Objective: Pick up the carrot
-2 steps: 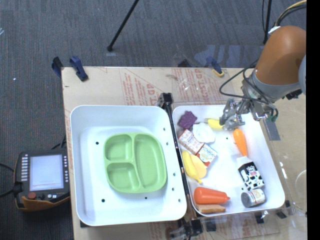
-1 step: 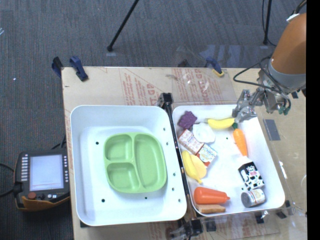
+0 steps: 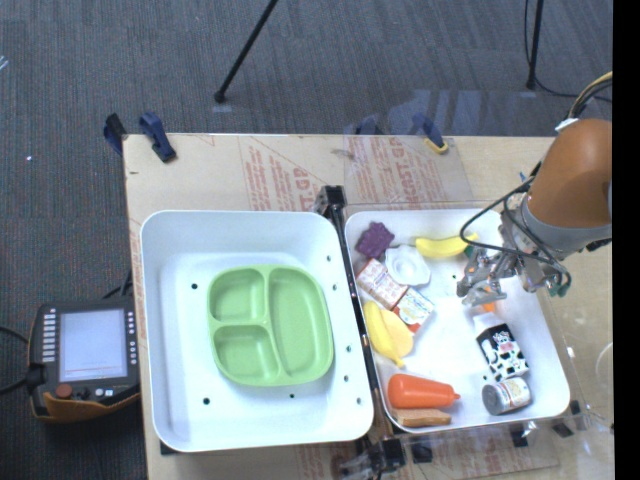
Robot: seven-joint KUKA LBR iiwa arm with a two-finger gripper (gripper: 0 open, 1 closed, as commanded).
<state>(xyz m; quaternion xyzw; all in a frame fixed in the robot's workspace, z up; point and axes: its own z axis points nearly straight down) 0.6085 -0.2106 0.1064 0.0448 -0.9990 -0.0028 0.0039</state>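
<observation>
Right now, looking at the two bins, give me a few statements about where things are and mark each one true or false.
1. The carrot lies in the right bin. True.
2. The green tray sits in the right bin. False: it is in the left bin.
3. The gripper is over the right bin. True.
4. The carrot is between the gripper's fingers. False: it lies near the bin's front edge, apart from the gripper.
5. A purple item lies in the right bin's far left corner. True.

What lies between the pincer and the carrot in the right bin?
In the camera view, mostly bare white bin floor separates the pincer from the carrot. The black-and-white can lies just right of that line.
</observation>
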